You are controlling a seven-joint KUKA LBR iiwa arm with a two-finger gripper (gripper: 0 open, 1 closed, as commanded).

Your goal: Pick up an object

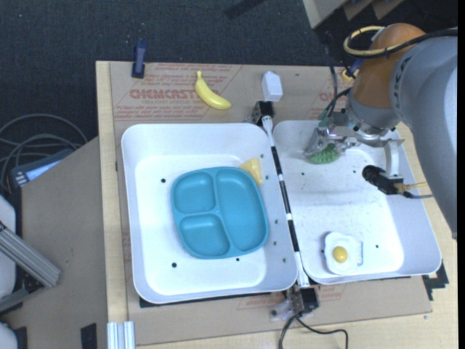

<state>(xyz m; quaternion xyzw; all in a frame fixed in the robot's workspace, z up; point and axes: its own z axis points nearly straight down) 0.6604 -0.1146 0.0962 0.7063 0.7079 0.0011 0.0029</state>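
We see the claw (325, 145) at the right bin's (407, 231) twelve o'clock corner, over a green object (324, 154); we cannot tell its grip. A fried egg (340, 253) lies at six o'clock.

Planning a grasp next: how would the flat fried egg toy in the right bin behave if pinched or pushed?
The flat fried egg toy lies low, so it probably slides rather than rolls. Its thin edge likely gives fingers little to grip. It looks light.

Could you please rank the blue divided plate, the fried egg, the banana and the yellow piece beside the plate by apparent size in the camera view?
1. blue divided plate
2. fried egg and banana: too alike to rank
3. yellow piece
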